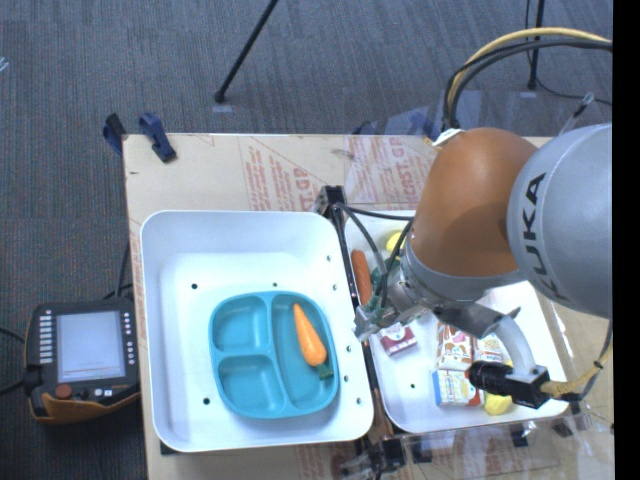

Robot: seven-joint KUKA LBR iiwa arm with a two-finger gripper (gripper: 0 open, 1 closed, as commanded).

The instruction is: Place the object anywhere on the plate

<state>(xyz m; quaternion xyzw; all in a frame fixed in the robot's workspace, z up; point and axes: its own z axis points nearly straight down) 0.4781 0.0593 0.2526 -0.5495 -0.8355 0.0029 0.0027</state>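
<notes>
The fingers sit low over the seam where the two white bins meet, tucked under the grey and orange arm, and I cannot tell whether they are spread or pressed together. Toward the view's left of the fingers, near but clearly apart from them, the carrot lies on the blue divided plate. It rests in the long compartment on the side closest to the fingers, with its thick end toward the top of the view and its tip pointing down. The plate lies flat in the left bin, whose right wall runs just beside the fingers. Just above the fingers in the view, an orange-red stick lies along the left edge of the right bin. Just below and to the view's right of the fingers lies a small red and white carton. Farther out on that side a cluster of small printed cartons lies in the same bin, with a yellow lump beyond them. Both bins rest on the desk, and well to the left of the fingers, off the desk, a handheld screen lies on the floor.
</notes>
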